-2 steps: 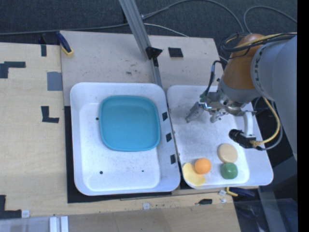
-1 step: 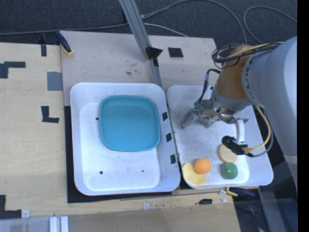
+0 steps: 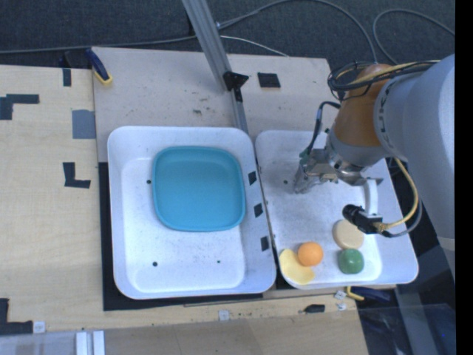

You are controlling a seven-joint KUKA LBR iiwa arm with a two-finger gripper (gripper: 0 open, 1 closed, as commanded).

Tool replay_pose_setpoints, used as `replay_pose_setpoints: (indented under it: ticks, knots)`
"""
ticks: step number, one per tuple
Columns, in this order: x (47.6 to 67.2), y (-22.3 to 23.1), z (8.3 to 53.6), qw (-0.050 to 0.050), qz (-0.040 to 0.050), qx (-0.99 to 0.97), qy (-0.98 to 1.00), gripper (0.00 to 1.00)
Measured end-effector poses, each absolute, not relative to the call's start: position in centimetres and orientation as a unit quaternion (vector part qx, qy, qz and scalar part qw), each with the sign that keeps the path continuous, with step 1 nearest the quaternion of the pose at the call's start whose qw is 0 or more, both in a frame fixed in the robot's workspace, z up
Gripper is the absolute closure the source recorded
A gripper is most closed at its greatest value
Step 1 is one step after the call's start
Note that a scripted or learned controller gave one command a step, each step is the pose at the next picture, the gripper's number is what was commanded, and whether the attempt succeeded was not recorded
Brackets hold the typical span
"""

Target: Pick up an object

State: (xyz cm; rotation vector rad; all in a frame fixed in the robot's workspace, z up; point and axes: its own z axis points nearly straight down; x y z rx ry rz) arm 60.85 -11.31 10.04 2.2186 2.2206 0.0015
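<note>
In the right bin (image 3: pixel 295 213), along its near edge, lie an orange ball (image 3: pixel 310 254), a yellow piece (image 3: pixel 293 269) under it, a green ball (image 3: pixel 350 261) and a cream rounded object (image 3: pixel 347 234). My gripper (image 3: pixel 304 180) hangs low over the bin's far middle, pointing down at bare floor, well apart from those objects. I see nothing between its fingers. The grey arm with its orange band (image 3: pixel 358 120) comes in from the right and covers the bin's far right part.
The left bin (image 3: pixel 126 220) holds a turquoise square plate (image 3: pixel 198 187). A metal pole (image 3: pixel 214 43) slants across the bench behind the bins. Cables trail over the dark floor at the back and a black-and-yellow cable loops by the cream object.
</note>
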Motion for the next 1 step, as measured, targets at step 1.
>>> replay_pose_setpoints:
  ticks: [1]
  knots:
    - [61.58, -12.06, 15.02, 0.001, 0.001, 0.707, 0.707, 1.0]
